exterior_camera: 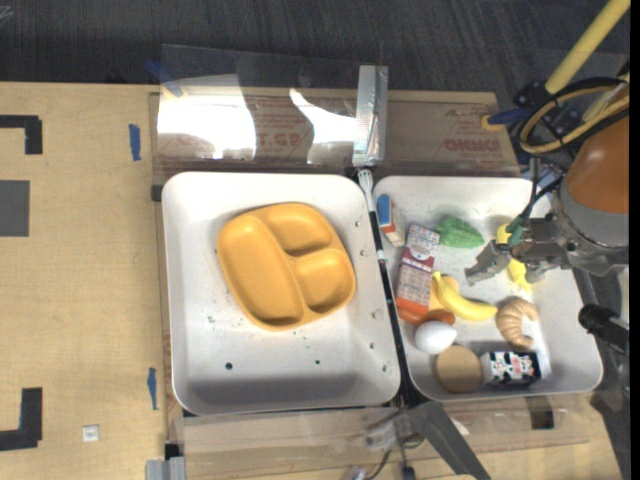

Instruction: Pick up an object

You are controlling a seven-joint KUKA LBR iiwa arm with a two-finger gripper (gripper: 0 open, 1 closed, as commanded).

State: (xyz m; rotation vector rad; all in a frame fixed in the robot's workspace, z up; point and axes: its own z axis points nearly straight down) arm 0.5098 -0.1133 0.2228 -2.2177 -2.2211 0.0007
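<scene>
My gripper (497, 271) hangs over the middle of the right bin (585, 363), reaching in from the right, open with bare bin floor between its fingers. Just below it lies a banana (462, 300), with a croissant (518, 320) to its right. A small yellow piece (517, 270) shows beside the right finger. A green leafy item (460, 233) lies up and left of the gripper. A pink-and-white carton (417, 263) lies along the bin's left side, over an orange item (408, 312). A white egg (435, 337), a brown bun (458, 367) and a black-and-white can (513, 367) sit near the front.
The left bin (200, 348) holds a yellow divided plate (286, 263). A small blue-and-white item (385, 218) lies by the divider between the bins. Cables and a yellow pole (590, 38) stand at the upper right, behind the arm's orange band (605, 173).
</scene>
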